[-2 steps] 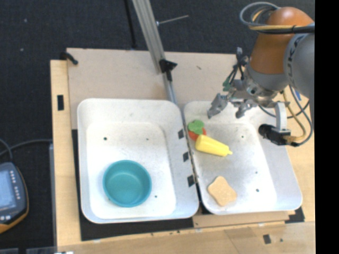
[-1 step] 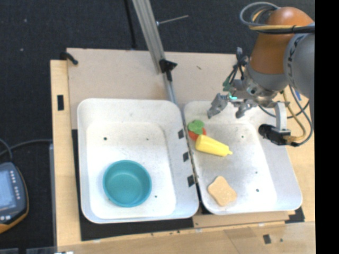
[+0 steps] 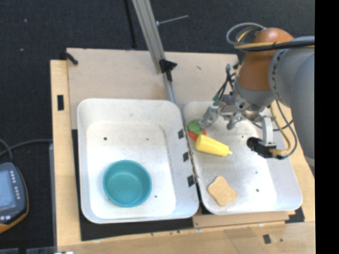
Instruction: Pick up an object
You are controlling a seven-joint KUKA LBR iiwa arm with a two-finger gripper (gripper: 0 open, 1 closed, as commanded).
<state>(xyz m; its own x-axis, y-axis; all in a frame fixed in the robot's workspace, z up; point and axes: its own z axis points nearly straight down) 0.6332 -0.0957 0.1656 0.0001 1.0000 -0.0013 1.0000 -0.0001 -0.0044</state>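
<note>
While the gripper hangs spread and empty over the right bin, the yellow piece lies just below it, long axis slanting down-right.

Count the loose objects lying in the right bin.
3: a yellow bottle-shaped toy mid-bin, a tan bread slice near the front edge, and a green-and-red item by the left wall, partly hidden by the pincer.
</note>
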